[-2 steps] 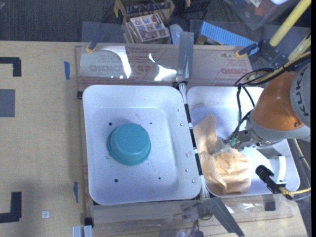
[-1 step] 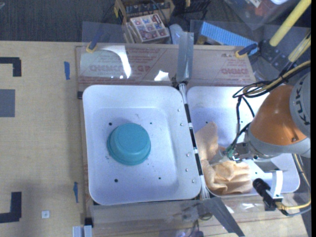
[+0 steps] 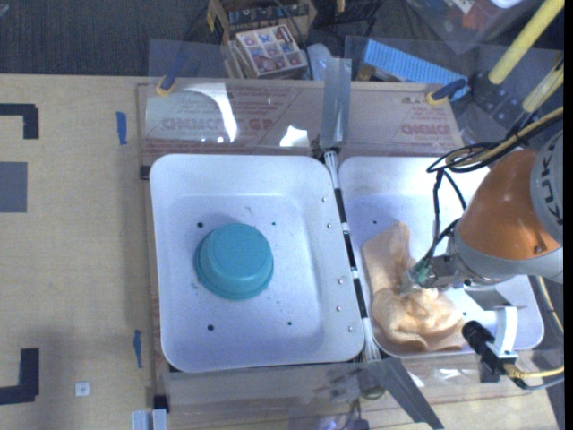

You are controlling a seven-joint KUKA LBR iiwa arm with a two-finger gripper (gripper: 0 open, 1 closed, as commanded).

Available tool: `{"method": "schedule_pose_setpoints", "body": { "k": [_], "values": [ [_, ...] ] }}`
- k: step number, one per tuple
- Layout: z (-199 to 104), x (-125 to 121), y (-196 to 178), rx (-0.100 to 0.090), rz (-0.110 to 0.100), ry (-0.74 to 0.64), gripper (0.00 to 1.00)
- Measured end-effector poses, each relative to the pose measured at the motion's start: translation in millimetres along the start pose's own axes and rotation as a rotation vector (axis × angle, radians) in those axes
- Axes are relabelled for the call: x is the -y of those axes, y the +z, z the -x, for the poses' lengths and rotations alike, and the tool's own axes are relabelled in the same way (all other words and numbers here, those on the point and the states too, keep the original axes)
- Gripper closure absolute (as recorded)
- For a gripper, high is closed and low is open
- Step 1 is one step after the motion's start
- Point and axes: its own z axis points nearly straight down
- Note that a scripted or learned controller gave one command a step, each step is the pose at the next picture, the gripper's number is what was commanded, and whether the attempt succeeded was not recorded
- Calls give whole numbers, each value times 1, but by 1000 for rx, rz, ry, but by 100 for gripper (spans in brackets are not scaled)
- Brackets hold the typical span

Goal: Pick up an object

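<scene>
Matt teal plastic bowl [image 3: 235,260], soft crumpled beige cloth [image 3: 405,303], glossy white plastic bins [image 3: 170,195], pale wood bench [image 3: 72,240].

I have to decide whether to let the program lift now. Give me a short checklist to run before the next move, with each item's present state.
1. Gripper over a target: ok, it is down on the tan cloth-like object in the right bin.
2. Object between the fingers: cannot tell, the wrist hides them.
3. Object free of the bin wall: not ok, its lower edge lies against the bin's near wall.
4. Cable clear of the gripper: cannot tell, it hangs close beside the wrist.
5. Teal bowl out of the way: ok, it sits upside down in the left bin.
</scene>
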Motion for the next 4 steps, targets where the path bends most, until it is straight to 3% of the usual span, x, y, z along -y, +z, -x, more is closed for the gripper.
{"method": "schedule_pose_setpoints", "body": {
  "k": [1, 2, 3, 4],
  "values": [
    [0, 0, 0, 0, 0, 0, 0],
    [8, -45, 13, -2, -14, -68, 0],
    [9, -45, 3, -3, -9, -63, 100],
    [9, -45, 3, -2, -9, -63, 0]
  ]
}}
